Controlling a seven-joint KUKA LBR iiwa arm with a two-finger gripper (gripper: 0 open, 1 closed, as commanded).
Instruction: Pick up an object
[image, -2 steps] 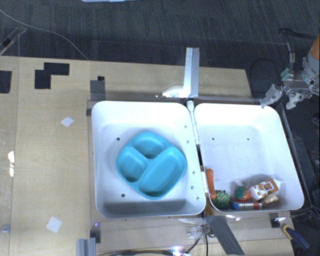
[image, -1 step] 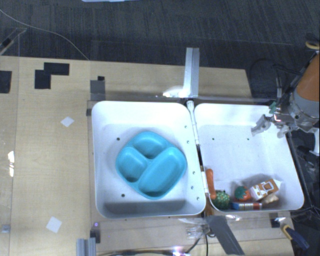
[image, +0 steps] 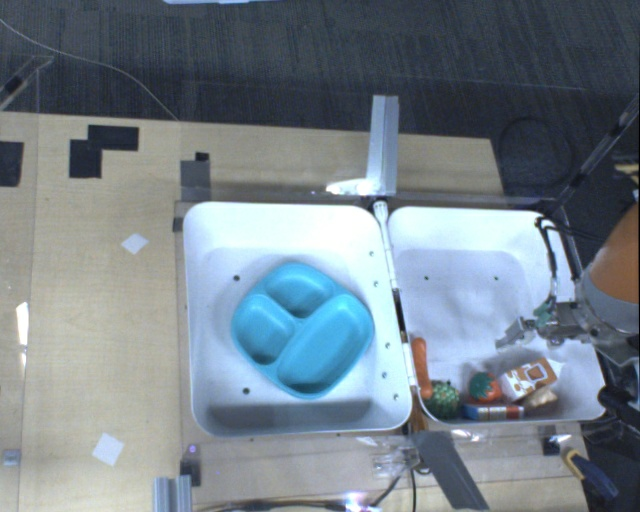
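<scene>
Wooden bench, two bins; the carton (image: 527, 378) lies by the right bin's (image: 460, 250) front wall among clutter. Just above it, the gripper (image: 535, 325) hangs, its grasp impossible to tell. Descending, it could snag neighbours.

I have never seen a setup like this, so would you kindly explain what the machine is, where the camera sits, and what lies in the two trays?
The picture comes from one fixed camera above a wooden bench, looking down at a slant. Two shallow white bins sit side by side. The left bin holds a bright blue plastic dish with three compartments. The right bin has small items gathered near its front edge: an orange carrot-shaped toy, a green round toy, a small orange and white carton and a red and blue marker-like stick. The grey robot arm with its orange band reaches in from the right; its metal gripper is over the right bin, just above the carton. I see nothing between its fingers.
</scene>
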